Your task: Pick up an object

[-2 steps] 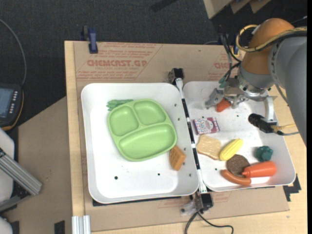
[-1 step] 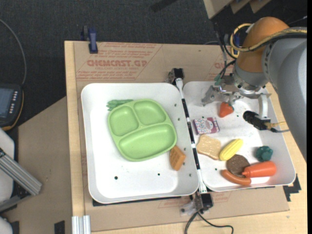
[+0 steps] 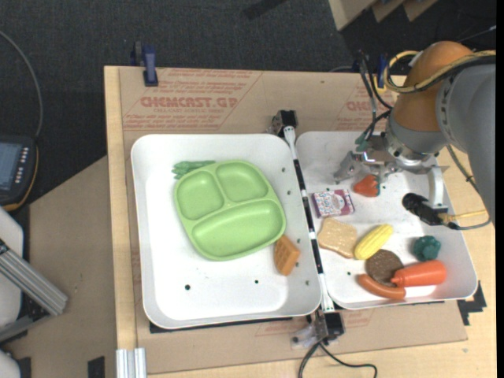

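Note:
My gripper (image 3: 367, 166) hangs low over the back of the right bin (image 3: 465, 246), on the grey arm with its orange band. A small red piece (image 3: 365, 186) lies right below it, close to or touching the gripper; whether it is held is unclear. In front of it lie a purple-and-white packet (image 3: 332, 203), a slice of toast (image 3: 337, 237), a yellow corn cob (image 3: 372, 241), a brown round cookie (image 3: 383, 264), an orange carrot (image 3: 419, 274), a red sausage (image 3: 383, 287) and a teal lump (image 3: 428, 247).
The left bin (image 3: 157, 274) holds a green divided plate (image 3: 228, 207), a small green leafy piece (image 3: 191, 167) at the plate's back-left corner and an orange wedge (image 3: 287, 255) by the dividing wall. A blue clamp (image 3: 146, 61) grips the bench's far edge.

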You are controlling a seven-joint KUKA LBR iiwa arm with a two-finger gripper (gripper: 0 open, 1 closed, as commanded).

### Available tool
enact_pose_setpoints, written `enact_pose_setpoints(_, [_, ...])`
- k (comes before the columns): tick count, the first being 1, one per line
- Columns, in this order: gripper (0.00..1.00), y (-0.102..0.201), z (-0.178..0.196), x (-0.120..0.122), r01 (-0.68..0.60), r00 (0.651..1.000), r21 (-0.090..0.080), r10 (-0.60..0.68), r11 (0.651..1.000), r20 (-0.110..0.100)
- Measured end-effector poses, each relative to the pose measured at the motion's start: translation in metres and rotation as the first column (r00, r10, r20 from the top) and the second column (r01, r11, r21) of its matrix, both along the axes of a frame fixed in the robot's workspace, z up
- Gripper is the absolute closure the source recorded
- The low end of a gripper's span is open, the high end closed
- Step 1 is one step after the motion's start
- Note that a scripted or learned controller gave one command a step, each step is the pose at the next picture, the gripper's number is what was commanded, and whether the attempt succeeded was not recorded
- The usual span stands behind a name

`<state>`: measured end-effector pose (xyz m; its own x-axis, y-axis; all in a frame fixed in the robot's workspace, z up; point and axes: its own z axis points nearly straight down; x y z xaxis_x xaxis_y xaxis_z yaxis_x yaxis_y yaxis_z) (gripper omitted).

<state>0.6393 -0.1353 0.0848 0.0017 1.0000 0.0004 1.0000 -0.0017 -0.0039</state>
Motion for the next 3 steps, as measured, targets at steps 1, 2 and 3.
enact_pose_setpoints(1, [0.00,-0.008,0.000,-0.024,0.000,1.000,0.000,0.000,1.000,0.000])
enact_pose_setpoints(2, [0.00,-0.040,0.000,-0.013,0.000,1.000,-0.003,0.000,1.000,0.007])
enact_pose_setpoints(3, [0.00,-0.008,0.000,0.019,-0.006,1.000,-0.002,0.006,1.000,0.009])
